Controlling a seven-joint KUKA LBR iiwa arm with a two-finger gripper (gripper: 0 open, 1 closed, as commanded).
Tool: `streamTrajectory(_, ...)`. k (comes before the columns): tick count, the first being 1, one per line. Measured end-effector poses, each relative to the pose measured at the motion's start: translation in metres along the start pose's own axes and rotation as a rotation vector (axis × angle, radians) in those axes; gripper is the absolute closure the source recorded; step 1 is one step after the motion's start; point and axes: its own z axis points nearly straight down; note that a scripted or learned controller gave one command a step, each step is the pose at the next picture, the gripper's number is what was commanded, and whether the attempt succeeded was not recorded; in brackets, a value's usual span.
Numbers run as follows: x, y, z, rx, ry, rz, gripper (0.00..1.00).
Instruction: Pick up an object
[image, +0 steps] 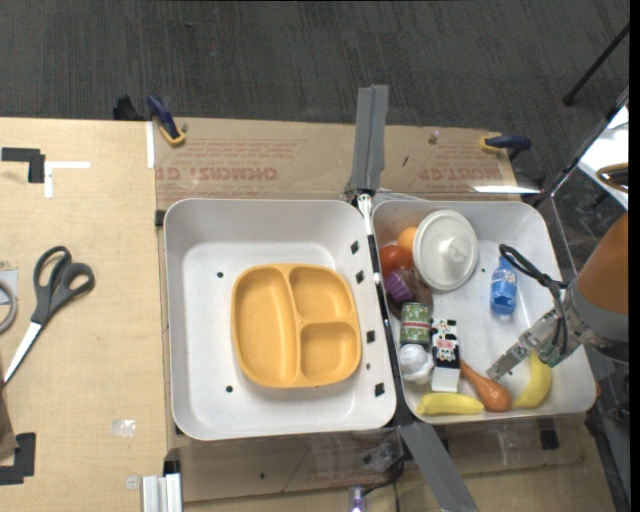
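Note:
My gripper (507, 362) reaches in from the right and hangs low over the front right part of the right bin (545, 232). Its tip is just above an orange carrot-shaped toy (484, 387) and beside a yellow banana (538, 384). A second banana (449, 403) lies along the bin's front wall. Also in this bin are a blue bottle (503, 290), a white round lid (446, 250), an orange fruit (407, 239), a purple item (399, 288), a green can (415, 317) and a black-and-white carton (445, 343). Nothing is seen held.
The left bin (190, 330) holds a yellow divided plate (297, 325). Scissors (48, 290) lie on the bench at the far left. A black cable (528, 266) loops over the right bin near the blue bottle. Blue clamps (165, 119) sit at the back.

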Motion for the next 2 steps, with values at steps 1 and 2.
streamTrajectory(1, -0.060, 0.115, -0.001, -0.001, -0.002, 0.062, 0.00)
streamTrajectory(2, -0.029, 0.187, -0.001, 0.004, -0.001, 0.013, 0.00)
